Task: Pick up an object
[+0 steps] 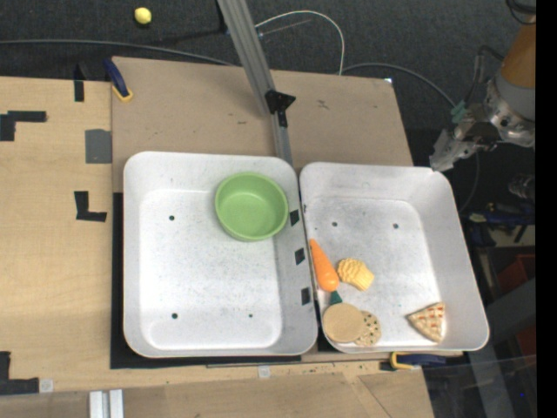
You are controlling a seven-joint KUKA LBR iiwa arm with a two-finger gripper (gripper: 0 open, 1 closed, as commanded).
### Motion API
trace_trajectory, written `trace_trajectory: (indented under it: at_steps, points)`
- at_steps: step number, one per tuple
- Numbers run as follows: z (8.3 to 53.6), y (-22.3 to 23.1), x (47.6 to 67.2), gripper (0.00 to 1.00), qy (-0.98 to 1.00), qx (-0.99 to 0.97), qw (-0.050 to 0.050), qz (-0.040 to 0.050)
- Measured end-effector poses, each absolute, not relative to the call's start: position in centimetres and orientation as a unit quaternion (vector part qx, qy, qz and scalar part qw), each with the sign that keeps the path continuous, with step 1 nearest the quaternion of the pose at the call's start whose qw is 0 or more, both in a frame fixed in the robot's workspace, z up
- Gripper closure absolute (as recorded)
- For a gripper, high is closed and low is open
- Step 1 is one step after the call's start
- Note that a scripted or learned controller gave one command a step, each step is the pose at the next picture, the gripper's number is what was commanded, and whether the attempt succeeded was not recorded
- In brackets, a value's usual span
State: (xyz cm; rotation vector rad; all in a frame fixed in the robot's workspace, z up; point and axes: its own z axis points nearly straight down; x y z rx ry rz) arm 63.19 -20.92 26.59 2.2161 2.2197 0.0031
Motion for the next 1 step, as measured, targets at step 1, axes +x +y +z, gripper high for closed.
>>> trace_trajectory:
  at_steps: [1]
  points:
    - [26.96, -15.18, 62.78, 1.00, 0.709, 0.705, -0.001, 0.0004]
